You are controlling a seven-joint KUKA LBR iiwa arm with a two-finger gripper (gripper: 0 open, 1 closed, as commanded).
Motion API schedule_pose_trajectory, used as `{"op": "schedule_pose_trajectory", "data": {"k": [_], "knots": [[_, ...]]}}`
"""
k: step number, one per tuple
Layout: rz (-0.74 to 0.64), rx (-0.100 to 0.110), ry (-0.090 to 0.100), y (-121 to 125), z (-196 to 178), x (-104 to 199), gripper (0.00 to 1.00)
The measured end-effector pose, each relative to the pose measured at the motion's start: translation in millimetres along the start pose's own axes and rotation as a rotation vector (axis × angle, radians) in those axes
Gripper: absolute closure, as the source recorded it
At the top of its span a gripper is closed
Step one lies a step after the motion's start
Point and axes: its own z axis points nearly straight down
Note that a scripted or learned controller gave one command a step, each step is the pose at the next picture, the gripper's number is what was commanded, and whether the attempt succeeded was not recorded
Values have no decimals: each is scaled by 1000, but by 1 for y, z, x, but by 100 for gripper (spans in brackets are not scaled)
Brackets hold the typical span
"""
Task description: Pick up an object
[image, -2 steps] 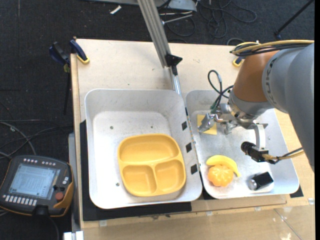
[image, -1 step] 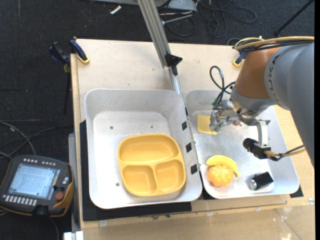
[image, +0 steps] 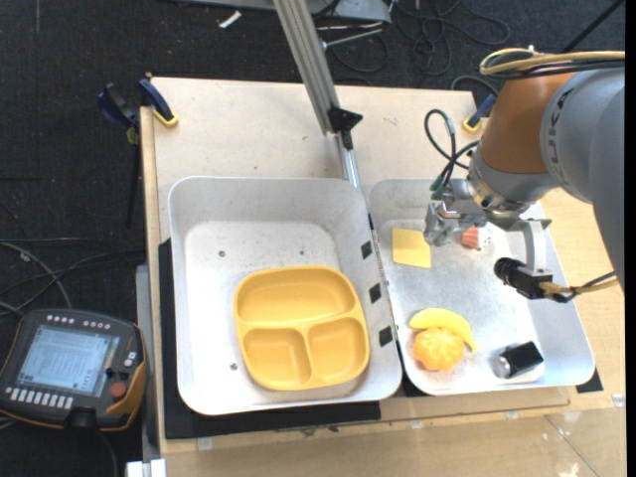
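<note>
In the right bin (image: 556, 361) lie a flat yellow square (image: 411, 247), a yellow banana (image: 443, 323), an orange fruit (image: 438, 350) touching the banana, and a small black cylinder (image: 518, 359) near the front right corner. My gripper (image: 448, 229) hangs over the back part of this bin, just right of the yellow square, with a small red-orange bit (image: 471, 237) showing at its side. The grey arm with its orange band (image: 527, 117) reaches in from the right. Nothing is visibly held.
The left bin (image: 199, 266) holds a yellow three-compartment tray (image: 298, 328). A slanted metal pole (image: 313, 58) rises behind the bins. A black cable end (image: 522, 276) hangs over the right bin. A teach pendant (image: 70, 366) lies off the bench at lower left.
</note>
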Motion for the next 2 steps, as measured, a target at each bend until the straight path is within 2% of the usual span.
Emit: {"op": "schedule_pose_trajectory", "data": {"k": [2], "knots": [[-1,-2,-1,11,-115,-2,100]]}}
